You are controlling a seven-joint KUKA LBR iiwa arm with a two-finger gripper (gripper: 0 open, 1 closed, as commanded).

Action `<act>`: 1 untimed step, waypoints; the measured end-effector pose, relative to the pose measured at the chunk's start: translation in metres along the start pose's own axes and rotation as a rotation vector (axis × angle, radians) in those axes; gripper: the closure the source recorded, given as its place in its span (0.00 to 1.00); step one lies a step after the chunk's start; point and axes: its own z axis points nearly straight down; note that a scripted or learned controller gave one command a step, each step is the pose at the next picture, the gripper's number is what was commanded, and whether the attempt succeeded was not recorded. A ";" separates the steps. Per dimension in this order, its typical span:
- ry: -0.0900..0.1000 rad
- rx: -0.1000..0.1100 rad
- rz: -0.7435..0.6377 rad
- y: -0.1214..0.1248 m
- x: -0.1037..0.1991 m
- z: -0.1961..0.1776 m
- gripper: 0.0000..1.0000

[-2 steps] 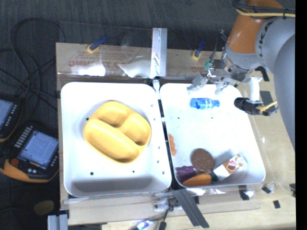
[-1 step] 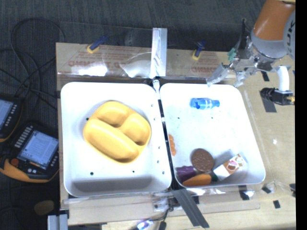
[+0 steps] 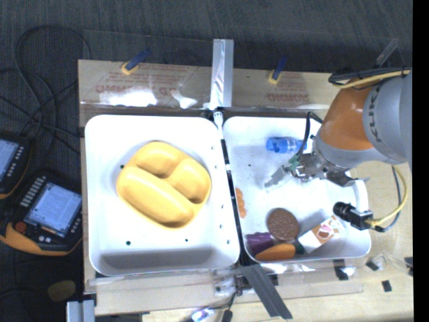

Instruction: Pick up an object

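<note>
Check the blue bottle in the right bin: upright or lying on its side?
Lying on its side. The blue bottle shows its full length flat on the floor of the right bin, near the back wall, with the gripper just in front of it.

A large yellow lumpy object (image 3: 163, 182) lies in the middle of the left bin (image 3: 107, 247). In the right bin (image 3: 248, 146), a blue bottle (image 3: 281, 143) lies on its side near the far wall; a brown disc (image 3: 283, 223), a purple piece (image 3: 258, 239), an orange carrot-like piece (image 3: 275, 251) and a small carton (image 3: 322, 233) cluster along the near wall.
</note>
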 end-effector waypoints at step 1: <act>-0.007 -0.014 -0.016 -0.066 0.033 0.014 0.00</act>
